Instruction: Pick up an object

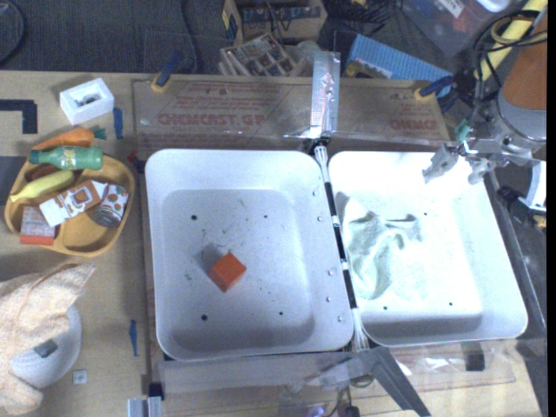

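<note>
An orange cube (228, 271) lies in the left bin (174, 181), a bit below its middle, casting a dark shadow on its upper left. A crumpled pale cloth (375, 248) lies in the right bin (486, 233), toward its left side. My gripper (455, 166) hangs over the upper right corner of the right bin, above the bin floor and well apart from the cloth and the cube. Two pale fingers (433, 167) point down with a gap between them and nothing in it.
A wooden bowl (78, 233) with toy food stands left of the bins. A beige cloth (35, 315) and a white box (87, 101) also lie on the left. Cardboard flaps (226, 111) and cables sit behind the bins.
</note>
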